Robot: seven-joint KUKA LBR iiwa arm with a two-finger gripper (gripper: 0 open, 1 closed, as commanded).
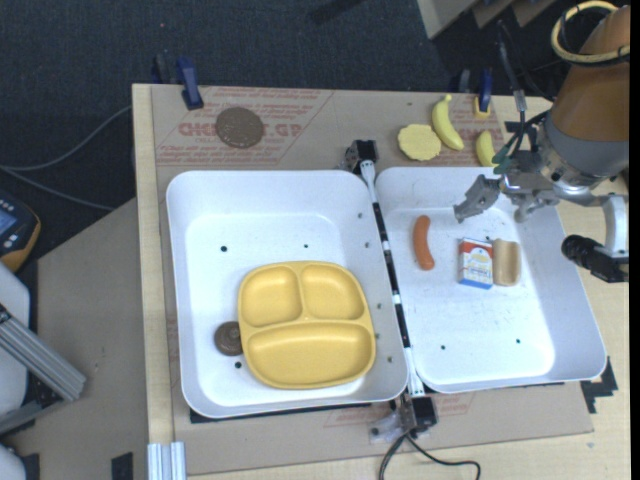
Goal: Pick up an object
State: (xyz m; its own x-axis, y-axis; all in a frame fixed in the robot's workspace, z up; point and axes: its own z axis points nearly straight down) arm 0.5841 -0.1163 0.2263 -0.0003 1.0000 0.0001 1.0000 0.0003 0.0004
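In the right bin (540, 358) lie an orange-red sausage (424, 242), a small red, white and blue carton (477, 264) and a brown bread roll (507, 262) touching the carton's right side. My gripper (500, 203) hangs over the bin's far part, just above and behind the carton and roll. Its fingers (474, 200) are spread open with nothing between them. The sausage lies to the gripper's lower left.
The left bin (200, 218) holds a yellow divided plate (305, 323) and a brown cookie (229, 339) at the plate's left edge. Behind the bins, on the bench, sit a brown disc (239, 126), a yellow slice (419, 142) and two bananas (448, 123).
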